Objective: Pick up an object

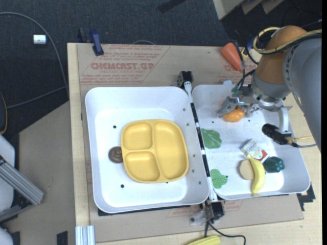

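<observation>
While our gripper (234, 107) sits over the orange fruit (234, 116) near the right bin's (299, 180) far edge, fingers apart, nothing's lifted yet; grab & lift remain.

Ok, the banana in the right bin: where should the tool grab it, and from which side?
Grip the banana across its middle, coming straight down. It lies flat, long axis running near to far, with a tan piece touching its left side, so grip there may be tight.
</observation>
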### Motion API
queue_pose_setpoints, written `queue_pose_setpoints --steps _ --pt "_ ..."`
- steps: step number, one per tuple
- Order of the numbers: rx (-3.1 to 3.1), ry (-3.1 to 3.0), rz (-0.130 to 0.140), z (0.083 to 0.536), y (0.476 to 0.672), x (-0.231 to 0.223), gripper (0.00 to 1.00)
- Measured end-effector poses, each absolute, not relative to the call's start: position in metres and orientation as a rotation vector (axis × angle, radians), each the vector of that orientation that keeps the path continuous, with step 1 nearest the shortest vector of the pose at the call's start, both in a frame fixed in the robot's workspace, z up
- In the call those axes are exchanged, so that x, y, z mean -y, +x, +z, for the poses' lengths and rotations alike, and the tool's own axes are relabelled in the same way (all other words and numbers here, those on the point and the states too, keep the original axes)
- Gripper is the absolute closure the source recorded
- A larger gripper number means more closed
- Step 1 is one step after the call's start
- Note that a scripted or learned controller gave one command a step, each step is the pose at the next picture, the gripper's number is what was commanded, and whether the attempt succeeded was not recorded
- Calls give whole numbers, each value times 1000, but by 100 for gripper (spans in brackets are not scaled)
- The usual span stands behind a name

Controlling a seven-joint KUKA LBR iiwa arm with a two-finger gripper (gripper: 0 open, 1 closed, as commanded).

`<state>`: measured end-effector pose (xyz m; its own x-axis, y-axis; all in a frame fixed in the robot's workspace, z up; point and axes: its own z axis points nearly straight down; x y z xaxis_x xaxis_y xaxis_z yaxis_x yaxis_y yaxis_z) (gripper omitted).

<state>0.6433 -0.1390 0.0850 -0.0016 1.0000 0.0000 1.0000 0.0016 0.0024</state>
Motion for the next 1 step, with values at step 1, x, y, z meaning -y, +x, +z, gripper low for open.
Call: queue_pose_setpoints --steps 1 --pt "-2221 2216 1 95 643 139 100"
